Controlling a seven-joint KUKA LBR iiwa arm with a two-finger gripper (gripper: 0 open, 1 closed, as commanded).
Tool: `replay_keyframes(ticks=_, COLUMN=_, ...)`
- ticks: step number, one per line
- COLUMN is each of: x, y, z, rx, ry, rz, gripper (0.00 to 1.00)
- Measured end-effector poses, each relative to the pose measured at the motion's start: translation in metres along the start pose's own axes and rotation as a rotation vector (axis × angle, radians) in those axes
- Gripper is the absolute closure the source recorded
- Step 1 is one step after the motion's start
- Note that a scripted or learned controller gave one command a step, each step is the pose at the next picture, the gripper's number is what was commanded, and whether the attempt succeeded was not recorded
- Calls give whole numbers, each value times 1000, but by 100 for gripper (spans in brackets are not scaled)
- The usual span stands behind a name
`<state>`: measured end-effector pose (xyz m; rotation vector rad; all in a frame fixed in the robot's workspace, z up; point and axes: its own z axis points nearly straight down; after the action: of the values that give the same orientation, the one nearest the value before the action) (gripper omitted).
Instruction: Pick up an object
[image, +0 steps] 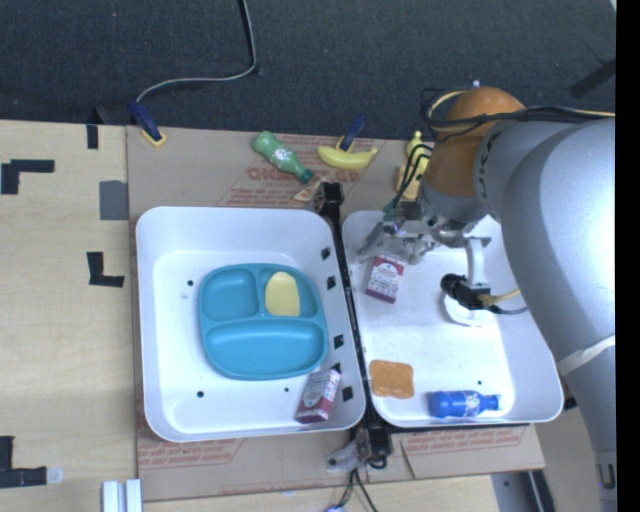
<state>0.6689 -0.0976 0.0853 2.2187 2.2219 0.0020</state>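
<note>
Pincer (398, 238) sits low in the right bin (520, 385), right above the small red packet (384, 278), probably lined up to grab it. Can't tell how wide it's spread; the packet lies flat just below.

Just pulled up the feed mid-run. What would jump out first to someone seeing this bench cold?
The big grey arm fills the right side, its gripper low in the right bin just above a small red packet. In the left bin, a bright blue divided tray holds a yellow piece.
</note>
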Motion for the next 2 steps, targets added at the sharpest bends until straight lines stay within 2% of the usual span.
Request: replay_keyframes(ticks=2, x=-8, y=-13, z=0, rx=0, ry=-2, rz=0, gripper=0)
